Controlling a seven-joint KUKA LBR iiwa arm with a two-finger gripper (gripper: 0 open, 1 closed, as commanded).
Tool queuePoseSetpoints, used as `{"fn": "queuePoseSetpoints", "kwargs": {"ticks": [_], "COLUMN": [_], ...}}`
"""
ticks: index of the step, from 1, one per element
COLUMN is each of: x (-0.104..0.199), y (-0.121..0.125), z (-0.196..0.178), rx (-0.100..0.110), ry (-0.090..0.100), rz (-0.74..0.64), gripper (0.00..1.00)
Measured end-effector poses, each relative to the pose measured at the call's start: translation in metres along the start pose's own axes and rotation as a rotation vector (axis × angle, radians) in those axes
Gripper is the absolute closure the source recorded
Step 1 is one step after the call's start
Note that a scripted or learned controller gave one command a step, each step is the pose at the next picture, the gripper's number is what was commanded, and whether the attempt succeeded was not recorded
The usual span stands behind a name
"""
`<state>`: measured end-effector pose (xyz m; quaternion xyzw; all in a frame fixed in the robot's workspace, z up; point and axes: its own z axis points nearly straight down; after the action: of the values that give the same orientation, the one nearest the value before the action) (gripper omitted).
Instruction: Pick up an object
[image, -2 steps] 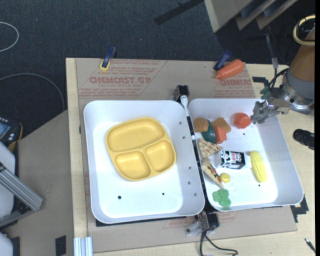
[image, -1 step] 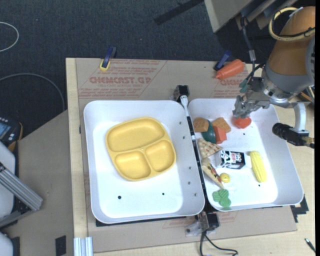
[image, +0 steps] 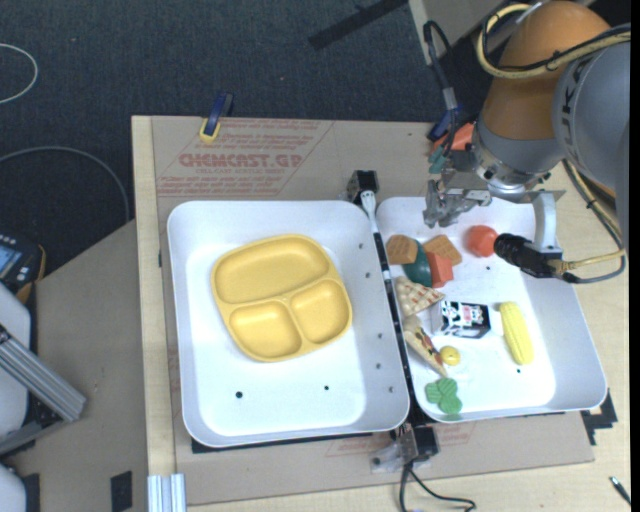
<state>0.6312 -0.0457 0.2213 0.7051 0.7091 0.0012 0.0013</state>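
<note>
Right bin (image: 570, 385), near to far: green toy (image: 444, 395), corn cob (image: 516, 332), cow-print carton (image: 465, 318), orange ball (image: 482, 239); all look light rigid plastic; corn suits a cross-width pinch; gripper (image: 441, 213) hovers at far edge, grip state unreadable.

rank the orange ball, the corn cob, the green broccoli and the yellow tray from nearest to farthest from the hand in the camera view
From the hand, at the far end of the right bin:
1. orange ball, just right of and below it.
2. corn cob, right side of the same bin.
3. green broccoli, near corner of that bin.
4. yellow tray, in the left bin.
Broccoli and tray are fairly close.
</note>
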Motion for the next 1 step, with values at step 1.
{"fn": "queuePoseSetpoints", "kwargs": {"ticks": [1], "x": [0.0256], "y": [0.0060], "z": [0.0068], "rx": [0.001], "ry": [0.000], "rz": [0.002], "gripper": [1.00]}}
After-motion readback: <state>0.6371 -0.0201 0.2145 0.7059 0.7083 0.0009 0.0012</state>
